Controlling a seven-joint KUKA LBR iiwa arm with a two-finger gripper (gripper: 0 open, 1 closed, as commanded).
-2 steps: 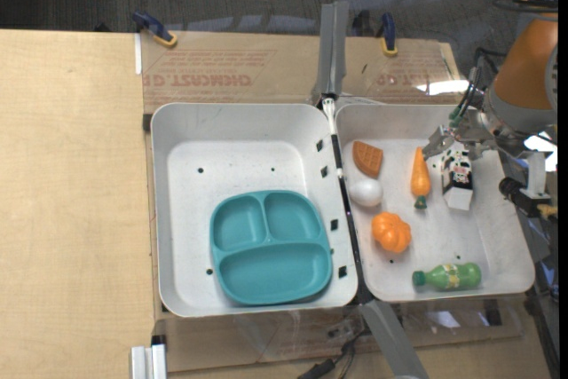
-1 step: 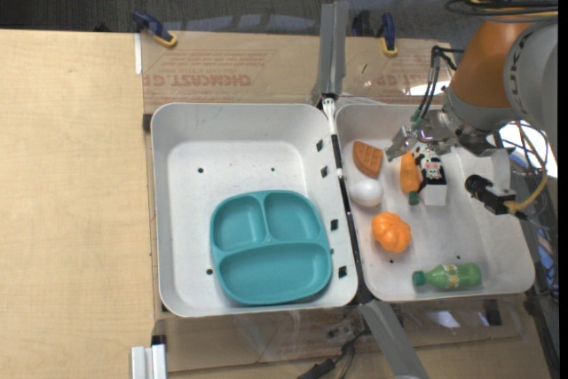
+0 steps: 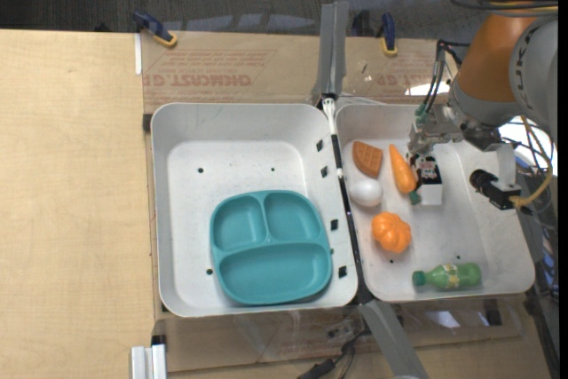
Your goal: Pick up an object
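Bottle: green bottle (image 3: 446,277) lies on its side at the near edge of the right bin (image 3: 497,266), well apart from the other items.
Divided plate: teal divided plate (image 3: 271,246) sits flat in the left bin (image 3: 177,191), toward its near side; no part in this step.
Pumpkin: small orange pumpkin (image 3: 391,232) rests mid-bin, just beside the white egg (image 3: 365,192).
Bread piece: orange-brown wedge (image 3: 367,158) lies at the far left of the right bin, close above the egg.
Task object: carrot (image 3: 403,169), judged the target as it lies nearest the tool, tilted, thick end toward the near side.
Gripper: gripper (image 3: 427,177) hangs low over the right bin, just to the right of the carrot, touching it or nearly so; contact cannot be read from this angle.
Gripper state: cannot tell; the tool's tip is too small and dark to read, and nothing is visibly held.
Step in hand: judged as the final approach to a grasp on the carrot.
Technique: centre the tool over the carrot's mid-length, not beside it; close across its narrow width, at right angles to its long axis.
Risk: an off-centre descent may nudge the carrot toward the egg and wedge, or close on nothing.
Check: lift straight up only once the carrot is seated in the grip.
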